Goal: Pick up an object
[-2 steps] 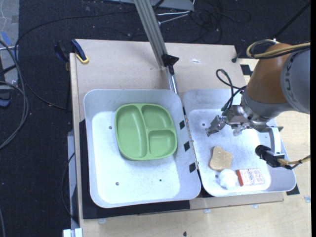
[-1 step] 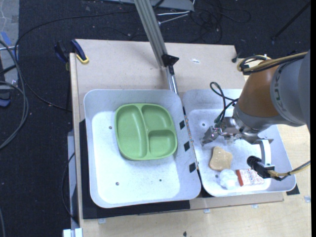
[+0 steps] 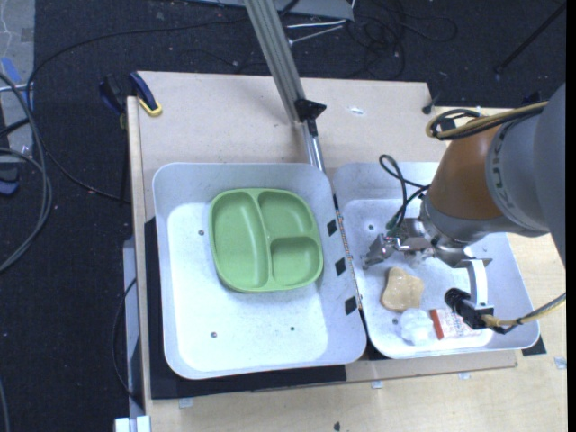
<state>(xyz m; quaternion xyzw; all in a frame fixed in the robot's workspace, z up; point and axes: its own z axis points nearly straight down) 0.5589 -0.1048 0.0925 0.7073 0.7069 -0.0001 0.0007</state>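
The right bin holds a tan, lumpy object near its middle. A pale crumpled object lies at the front, with a red and white packet beside it. My gripper hangs low over the bin's left part, just above and left of the tan lump, apart from it. Nothing shows in its grasp. The grey arm with its orange band covers the bin's back right.
The left bin bears a green divided plate in its upper half. A slanted metal pole reaches down to the back edge between the bins. Cables run around the wrist and along the right bin's front right corner.
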